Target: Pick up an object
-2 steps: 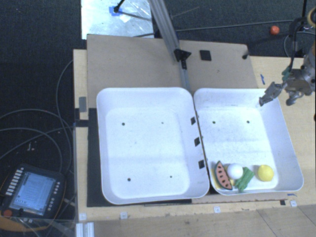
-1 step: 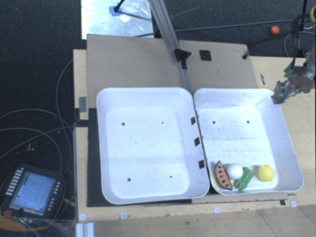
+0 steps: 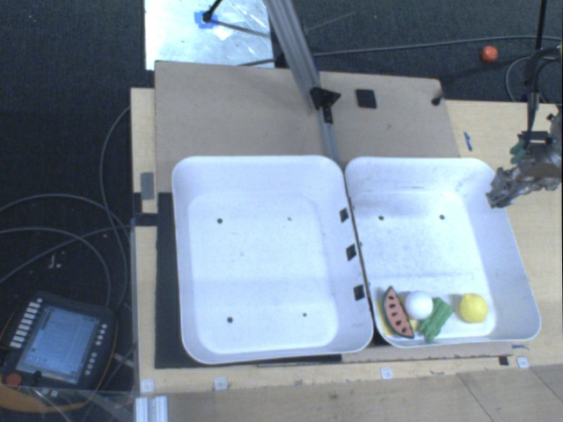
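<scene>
Gripper (image 3: pixel 504 189): at the right bin's far right rim, above the wall; grip state cannot be told.
Right bin (image 3: pixel 440 236): near edge holds watermelon slice (image 3: pixel 397 313), white ball (image 3: pixel 419 305), green toy (image 3: pixel 436 320), lemon (image 3: pixel 473 308).
Left bin (image 3: pixel 255 253): beside it, touching.

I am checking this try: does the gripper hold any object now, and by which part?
Nothing is seen held. The gripper is at the right bin's far right rim, while the watermelon slice, white ball, green piece and lemon lie at its near edge.
</scene>
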Motion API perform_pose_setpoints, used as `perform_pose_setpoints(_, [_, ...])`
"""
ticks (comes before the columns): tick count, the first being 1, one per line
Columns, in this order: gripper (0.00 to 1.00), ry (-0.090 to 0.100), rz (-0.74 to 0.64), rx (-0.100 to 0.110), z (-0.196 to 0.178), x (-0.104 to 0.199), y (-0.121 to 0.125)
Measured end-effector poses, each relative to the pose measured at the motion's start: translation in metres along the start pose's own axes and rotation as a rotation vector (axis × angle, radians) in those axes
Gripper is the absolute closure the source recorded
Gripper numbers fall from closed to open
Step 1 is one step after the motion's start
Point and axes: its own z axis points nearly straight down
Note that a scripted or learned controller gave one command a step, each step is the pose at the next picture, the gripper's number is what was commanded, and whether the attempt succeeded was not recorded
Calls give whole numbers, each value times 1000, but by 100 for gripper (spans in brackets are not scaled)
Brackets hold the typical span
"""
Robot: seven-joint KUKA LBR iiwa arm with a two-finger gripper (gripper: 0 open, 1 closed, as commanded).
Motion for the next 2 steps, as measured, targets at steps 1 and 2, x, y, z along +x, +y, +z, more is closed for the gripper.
perform_pose_setpoints(1, [100, 1, -4, -1, -29, 28, 45])
perform_pose_setpoints(2, [100, -1, 5, 1, -20, -20, -1])
